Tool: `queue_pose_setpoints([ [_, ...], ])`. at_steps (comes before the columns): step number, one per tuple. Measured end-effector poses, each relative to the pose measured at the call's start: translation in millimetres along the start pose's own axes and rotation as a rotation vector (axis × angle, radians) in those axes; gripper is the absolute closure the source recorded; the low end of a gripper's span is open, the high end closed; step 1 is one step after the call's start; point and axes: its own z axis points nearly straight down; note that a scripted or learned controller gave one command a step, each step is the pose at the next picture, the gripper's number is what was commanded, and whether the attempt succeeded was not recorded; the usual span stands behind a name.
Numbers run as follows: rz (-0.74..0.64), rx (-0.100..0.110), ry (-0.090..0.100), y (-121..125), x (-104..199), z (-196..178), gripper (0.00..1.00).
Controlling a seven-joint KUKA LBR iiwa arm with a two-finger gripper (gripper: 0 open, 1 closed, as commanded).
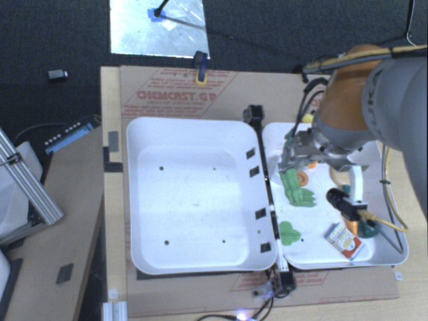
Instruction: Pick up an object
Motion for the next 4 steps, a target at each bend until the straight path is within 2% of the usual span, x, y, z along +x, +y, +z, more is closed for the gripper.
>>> queue_pose_setpoints([
  [1, 0.009, 0.01, -0.002, -3.7, -12.2, -43.5, 1.0],
  [2, 0.003, 0.013, 0.001, 9.9, 48.4, -32.5, 1.0],
  [3, 0.008, 0.013, -0.001, 7.5, 46.5, -39.6, 1.0],
  [4, 0.008, 0.014, 0.0, -31.2, 57.5, -70.7, 1.0],
])
